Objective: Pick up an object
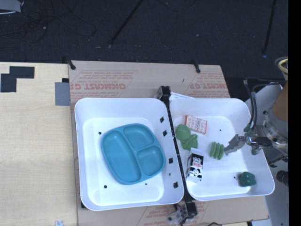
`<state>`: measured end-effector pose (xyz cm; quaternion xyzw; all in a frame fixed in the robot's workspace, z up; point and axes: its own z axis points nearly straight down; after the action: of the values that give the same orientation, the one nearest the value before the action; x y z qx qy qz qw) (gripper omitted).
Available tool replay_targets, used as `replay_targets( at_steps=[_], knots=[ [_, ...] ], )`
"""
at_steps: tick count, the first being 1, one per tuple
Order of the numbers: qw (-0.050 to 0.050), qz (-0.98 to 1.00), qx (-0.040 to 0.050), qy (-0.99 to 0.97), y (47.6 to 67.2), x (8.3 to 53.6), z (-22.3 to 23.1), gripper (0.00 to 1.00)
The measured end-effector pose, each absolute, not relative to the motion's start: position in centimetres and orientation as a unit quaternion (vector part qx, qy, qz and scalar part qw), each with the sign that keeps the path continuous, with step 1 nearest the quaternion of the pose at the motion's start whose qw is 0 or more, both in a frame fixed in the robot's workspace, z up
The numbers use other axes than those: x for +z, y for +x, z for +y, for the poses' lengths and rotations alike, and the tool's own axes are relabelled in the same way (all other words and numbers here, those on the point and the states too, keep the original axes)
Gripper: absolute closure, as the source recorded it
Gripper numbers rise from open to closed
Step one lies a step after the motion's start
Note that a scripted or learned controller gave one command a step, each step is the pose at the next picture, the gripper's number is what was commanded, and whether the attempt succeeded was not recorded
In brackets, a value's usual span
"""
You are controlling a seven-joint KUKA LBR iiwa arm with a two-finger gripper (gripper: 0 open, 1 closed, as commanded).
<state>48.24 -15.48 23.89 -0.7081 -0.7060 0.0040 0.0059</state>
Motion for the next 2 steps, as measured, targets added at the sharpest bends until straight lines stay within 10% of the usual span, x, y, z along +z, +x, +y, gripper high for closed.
replay_targets(
  at_steps=[2],
  knots=[
    [0.004,-0.707,0.0017,-0.707,48.4,20.1,-15.2,0.00]
  ],
)
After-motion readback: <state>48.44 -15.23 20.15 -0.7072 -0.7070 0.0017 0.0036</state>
